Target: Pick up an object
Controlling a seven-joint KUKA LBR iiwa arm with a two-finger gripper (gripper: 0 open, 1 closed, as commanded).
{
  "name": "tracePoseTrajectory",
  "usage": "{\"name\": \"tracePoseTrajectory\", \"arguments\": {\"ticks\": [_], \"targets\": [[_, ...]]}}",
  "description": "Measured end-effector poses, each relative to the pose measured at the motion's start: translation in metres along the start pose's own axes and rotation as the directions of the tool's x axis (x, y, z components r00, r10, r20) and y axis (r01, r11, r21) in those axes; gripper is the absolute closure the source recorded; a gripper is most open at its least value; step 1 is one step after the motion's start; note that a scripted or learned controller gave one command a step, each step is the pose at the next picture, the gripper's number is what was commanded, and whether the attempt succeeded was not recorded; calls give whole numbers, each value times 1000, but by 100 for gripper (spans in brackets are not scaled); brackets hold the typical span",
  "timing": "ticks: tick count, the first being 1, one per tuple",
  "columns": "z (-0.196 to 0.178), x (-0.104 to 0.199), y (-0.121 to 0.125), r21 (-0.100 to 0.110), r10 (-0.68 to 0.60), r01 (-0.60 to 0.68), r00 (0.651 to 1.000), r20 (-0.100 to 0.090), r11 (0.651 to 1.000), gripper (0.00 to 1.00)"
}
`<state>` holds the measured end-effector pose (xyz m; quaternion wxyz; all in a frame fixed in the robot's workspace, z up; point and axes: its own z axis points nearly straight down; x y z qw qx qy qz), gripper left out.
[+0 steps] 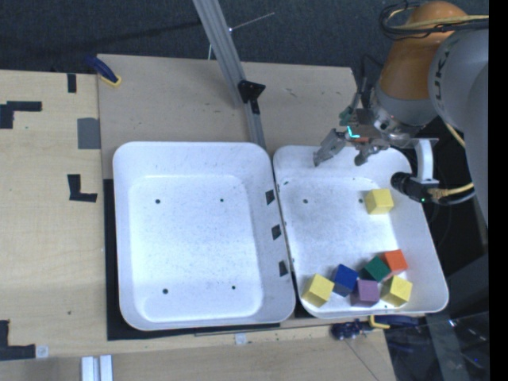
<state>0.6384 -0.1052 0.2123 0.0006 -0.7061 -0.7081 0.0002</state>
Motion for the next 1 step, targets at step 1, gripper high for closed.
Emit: {"name": "tracePoseTrajectory", "arguments": {"ticks": [1], "targets": [[57, -1, 9, 5, 0, 0, 1000, 1, 1000, 0]]}}
